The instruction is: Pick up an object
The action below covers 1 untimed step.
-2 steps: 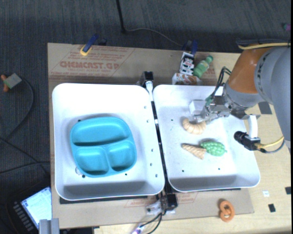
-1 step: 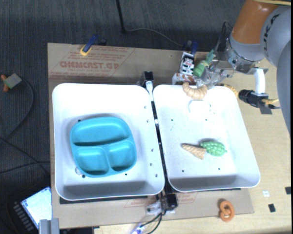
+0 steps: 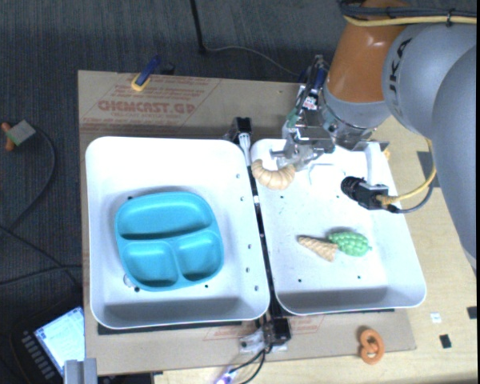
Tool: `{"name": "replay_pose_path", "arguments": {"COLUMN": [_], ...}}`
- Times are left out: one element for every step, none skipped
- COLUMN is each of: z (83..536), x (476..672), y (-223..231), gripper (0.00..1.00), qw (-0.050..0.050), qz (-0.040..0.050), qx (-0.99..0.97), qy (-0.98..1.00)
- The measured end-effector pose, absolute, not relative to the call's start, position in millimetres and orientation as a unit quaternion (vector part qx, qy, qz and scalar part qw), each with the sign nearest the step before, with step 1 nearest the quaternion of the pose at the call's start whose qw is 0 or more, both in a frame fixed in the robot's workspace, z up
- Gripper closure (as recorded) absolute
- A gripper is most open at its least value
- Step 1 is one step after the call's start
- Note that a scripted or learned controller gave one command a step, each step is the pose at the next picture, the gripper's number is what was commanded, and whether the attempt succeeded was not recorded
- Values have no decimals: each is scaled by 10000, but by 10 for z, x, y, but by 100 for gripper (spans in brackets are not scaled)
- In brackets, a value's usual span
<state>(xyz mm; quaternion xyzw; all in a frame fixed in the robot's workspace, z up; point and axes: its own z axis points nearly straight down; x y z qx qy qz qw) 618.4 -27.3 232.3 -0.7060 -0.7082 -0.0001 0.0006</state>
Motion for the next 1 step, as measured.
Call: {"name": "replay_pose_path", "arguments": {"z": [2319], "x": [6352], "y": [184], "gripper": [100], "qw": [3], "qz": [4], "qx": [-7065], "qy": [-7077]}}
